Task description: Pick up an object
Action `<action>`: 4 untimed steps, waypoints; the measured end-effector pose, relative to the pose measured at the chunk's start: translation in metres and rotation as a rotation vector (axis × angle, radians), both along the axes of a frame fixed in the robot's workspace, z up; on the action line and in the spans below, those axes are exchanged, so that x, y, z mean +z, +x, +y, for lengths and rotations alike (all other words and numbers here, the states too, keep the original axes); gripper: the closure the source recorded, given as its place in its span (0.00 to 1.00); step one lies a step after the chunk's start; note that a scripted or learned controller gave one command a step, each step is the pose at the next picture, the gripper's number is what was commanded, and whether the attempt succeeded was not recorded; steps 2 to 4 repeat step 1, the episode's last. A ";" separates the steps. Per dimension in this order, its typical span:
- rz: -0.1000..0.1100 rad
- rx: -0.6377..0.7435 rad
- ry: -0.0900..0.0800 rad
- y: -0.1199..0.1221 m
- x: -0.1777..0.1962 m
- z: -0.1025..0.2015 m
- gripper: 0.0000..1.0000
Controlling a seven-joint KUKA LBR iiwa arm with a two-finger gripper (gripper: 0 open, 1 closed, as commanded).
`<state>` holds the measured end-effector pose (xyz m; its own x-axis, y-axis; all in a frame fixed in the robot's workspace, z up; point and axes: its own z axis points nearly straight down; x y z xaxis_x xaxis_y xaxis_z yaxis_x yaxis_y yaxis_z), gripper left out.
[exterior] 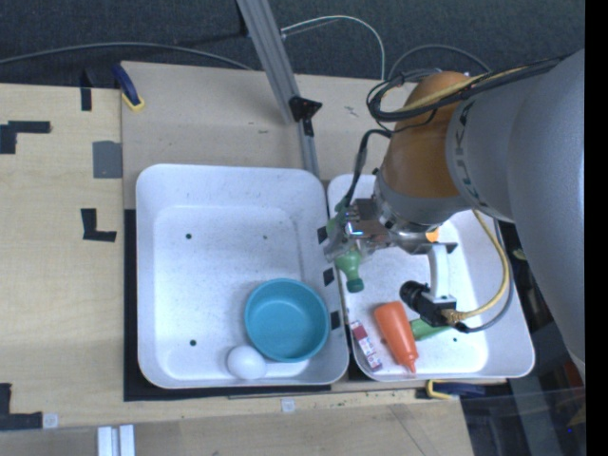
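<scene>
pale wooden surface [57, 283] carried two white bins side by side. the left bin [171, 207] held a blue bowl [285, 319] with a white ball [245, 360] touching its near edge. over the right bin [499, 354], the jaws [350, 255] sat clamped on a green object [352, 272]. an orange carrot-shaped toy [397, 334] lay nearby.

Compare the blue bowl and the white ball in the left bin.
The round blue bowl is much larger than the small white ball. The bowl is open and hollow, mouth up; the ball is a closed sphere. The bowl is blue, the ball plain white. Both lie in the left white bin near its front edge, and look to be touching each other.
</scene>
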<state>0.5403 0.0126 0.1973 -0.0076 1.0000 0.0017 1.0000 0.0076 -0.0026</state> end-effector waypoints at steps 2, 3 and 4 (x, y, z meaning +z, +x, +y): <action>0.000 -0.001 0.000 0.009 0.000 0.046 1.00; 0.000 -0.001 0.000 0.009 0.000 0.046 1.00; 0.000 -0.001 0.000 0.009 0.000 0.046 1.00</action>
